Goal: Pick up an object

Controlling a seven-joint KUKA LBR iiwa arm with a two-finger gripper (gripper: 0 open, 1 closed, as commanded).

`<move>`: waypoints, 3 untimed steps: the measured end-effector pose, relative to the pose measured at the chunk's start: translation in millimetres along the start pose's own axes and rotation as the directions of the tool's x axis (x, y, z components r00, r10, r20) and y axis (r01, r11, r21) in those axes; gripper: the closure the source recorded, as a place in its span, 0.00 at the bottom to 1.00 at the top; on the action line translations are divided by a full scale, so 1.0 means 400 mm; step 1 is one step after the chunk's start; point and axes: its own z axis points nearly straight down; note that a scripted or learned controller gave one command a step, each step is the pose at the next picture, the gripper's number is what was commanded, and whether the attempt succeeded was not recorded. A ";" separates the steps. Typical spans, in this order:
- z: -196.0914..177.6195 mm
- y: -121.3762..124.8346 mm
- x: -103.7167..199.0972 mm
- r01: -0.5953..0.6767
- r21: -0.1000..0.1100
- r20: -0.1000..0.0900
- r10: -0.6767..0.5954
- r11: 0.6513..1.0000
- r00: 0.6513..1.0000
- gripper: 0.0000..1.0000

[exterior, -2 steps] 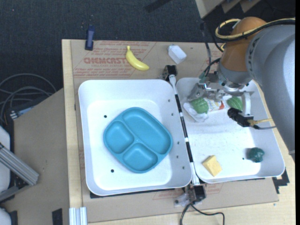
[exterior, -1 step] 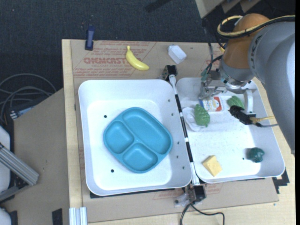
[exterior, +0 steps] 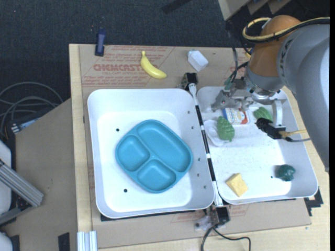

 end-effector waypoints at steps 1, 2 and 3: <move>0.024 -0.050 0.009 -0.002 -0.003 -0.001 0.002 1.000 1.000 0.00; -0.003 -0.048 0.005 -0.003 -0.005 0.003 0.003 1.000 1.000 1.00; -0.002 -0.048 0.005 -0.004 -0.005 0.003 0.004 1.000 1.000 0.00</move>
